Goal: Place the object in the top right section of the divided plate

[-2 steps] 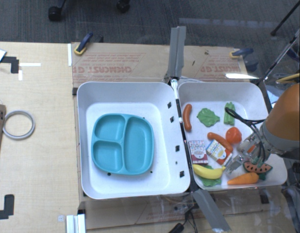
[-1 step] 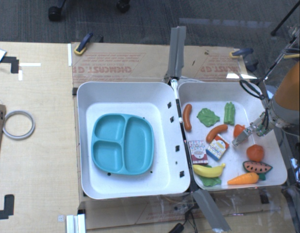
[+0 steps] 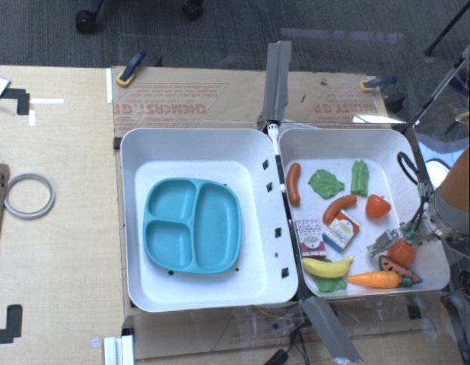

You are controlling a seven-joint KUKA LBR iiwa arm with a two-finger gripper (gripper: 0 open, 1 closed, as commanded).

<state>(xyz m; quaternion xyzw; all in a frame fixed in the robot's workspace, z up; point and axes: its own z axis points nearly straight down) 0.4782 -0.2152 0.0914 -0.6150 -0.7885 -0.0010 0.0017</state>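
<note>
Gripper (image 3: 392, 240) low at right bin's (image 3: 338, 137) right edge, beside red-orange toy (image 3: 403, 252); finger state cannot be told; divided plate (image 3: 192, 226) sits in left bin (image 3: 136, 204); confirm firm pinch before lifting, then carry well clear of the wall between bins.

A: How open is the left bin (image 3: 136, 204)?

B: Wide open. Just the blue plate (image 3: 192, 226) lying flat in it, with bare white floor on every side. All three plate sections are unoccupied.

A: And the right bin (image 3: 326, 137)?

B: Crowded. Sausage (image 3: 293, 183) by the left wall; lettuce (image 3: 326, 182) and green pods (image 3: 360, 177) at the far middle. Cartons (image 3: 326, 234) sit mid-bin, while banana (image 3: 328, 266) and carrot (image 3: 374, 280) line the near edge.

A: Any gaps?

B: The far strip behind the lettuce is bare. The gripper (image 3: 393, 240) fills the near right corner, touching a red piece (image 3: 402, 252) there.

A: Between the bins?

B: A raised double wall (image 3: 276, 196).
</note>
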